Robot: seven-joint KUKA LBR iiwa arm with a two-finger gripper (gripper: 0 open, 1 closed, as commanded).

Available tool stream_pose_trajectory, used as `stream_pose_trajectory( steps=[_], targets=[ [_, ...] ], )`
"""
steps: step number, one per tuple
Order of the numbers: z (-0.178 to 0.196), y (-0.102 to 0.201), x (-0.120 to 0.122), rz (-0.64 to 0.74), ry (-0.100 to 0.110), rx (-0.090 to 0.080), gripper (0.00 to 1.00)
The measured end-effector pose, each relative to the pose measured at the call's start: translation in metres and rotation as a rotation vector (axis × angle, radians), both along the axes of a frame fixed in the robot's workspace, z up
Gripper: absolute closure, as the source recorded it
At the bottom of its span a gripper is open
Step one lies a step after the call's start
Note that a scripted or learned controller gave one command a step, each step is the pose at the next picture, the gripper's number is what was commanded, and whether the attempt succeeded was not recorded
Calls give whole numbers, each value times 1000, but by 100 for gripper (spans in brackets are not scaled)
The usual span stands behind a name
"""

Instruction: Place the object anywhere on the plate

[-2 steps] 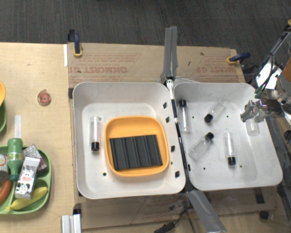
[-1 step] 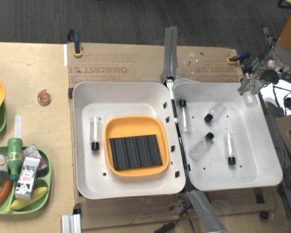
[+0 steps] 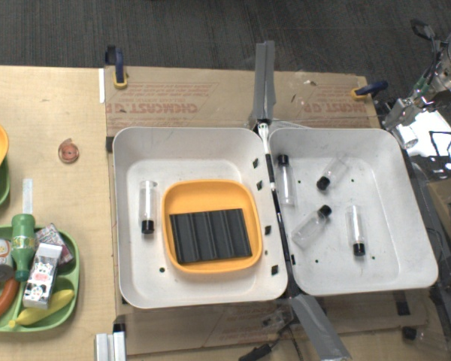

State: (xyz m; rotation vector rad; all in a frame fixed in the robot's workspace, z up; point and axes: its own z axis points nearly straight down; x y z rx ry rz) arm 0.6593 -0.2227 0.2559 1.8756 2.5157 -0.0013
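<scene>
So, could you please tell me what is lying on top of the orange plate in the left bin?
A dark ribbed block lies flat on the orange plate, covering its middle. Whatever is beneath the block is hidden.

Lab bench [image 3: 45, 111] (clamped cardboard [image 3: 210, 100], vial-filled bins [image 3: 346, 201])

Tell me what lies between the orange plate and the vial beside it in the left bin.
Nothing: in the camera view, bare white bin floor separates the orange plate from the vial.

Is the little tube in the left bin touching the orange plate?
Apart. The camera view shows white bin floor between the tube and the orange plate.
</scene>
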Motion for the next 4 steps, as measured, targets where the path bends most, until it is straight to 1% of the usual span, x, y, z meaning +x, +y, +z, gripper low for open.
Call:
stream_pose_trajectory(
  steps=[1,2,3,4],
  targets=[
    [51,1,0,210,0,0,100],
    [99,0,0,496,0,-1,100],
    [99,0,0,495,0,-1,0],
    [147,0,-97,557,2,1,0]
  ],
)
